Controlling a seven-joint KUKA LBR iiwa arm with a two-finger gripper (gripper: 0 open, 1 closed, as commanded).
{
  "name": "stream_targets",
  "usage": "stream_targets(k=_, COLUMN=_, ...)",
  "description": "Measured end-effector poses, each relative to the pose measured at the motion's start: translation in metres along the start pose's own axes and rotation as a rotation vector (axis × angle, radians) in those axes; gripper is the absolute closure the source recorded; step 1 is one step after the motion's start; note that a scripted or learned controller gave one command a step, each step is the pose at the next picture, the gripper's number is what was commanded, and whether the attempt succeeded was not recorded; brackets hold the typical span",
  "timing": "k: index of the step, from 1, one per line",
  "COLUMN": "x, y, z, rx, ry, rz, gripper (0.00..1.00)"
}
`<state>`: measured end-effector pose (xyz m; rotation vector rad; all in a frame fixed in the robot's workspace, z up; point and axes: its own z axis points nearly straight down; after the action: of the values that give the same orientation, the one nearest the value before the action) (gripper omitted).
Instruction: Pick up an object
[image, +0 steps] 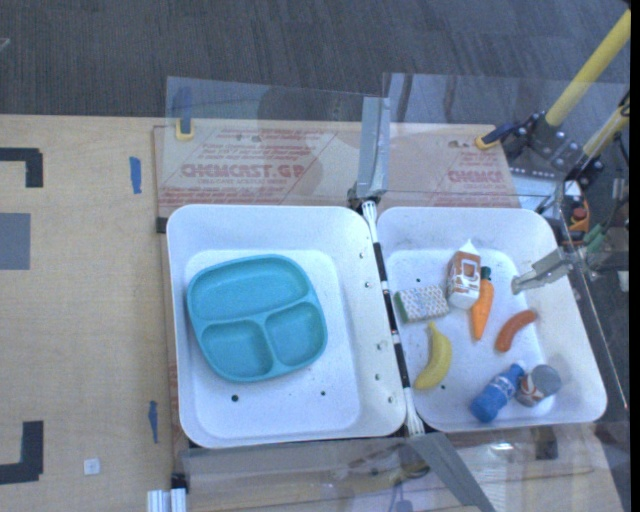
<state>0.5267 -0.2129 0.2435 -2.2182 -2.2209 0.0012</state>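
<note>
In the camera view, two shallow white plastic bins sit side by side on a pale wooden bench (80, 330). The left bin (200, 400), at the middle of the frame, holds a teal plastic divided plate (256, 316) with three compartments, lying flat toward that bin's left side. The right bin (580, 395) holds the loose items: a small white and orange carton (464, 277) near its upper middle, an orange toy carrot with a green top (482, 306) just right of and touching the carton, a speckled pale green sponge block (422, 302) to the carton's lower left, a yellow toy banana (434, 357) below the sponge, an orange toy sausage (516, 329) right of the carrot and apart from it, and a blue bottle (496, 395) beside a grey round can (541, 384) at the lower right. The grey two-finger gripper (520, 284) reaches in from the right edge, over the right bin's upper right part, its tip near the carrot's top and above the sausage; I cannot tell its opening, and nothing shows in its grasp.
</note>
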Motion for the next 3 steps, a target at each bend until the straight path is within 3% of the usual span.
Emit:
stream_targets(k=1, x=0.000, y=0.023, z=0.093, rx=-0.038, ry=-0.008, rz=-0.026, gripper=0.00)
stream_targets(k=2, x=0.017, y=0.011, z=0.128, rx=-0.052, ry=-0.032, rz=-0.125, gripper=0.00)
stream_targets(k=3, x=0.018, y=0.005, z=0.131, rx=-0.049, ry=-0.049, rz=-0.211, gripper=0.00)
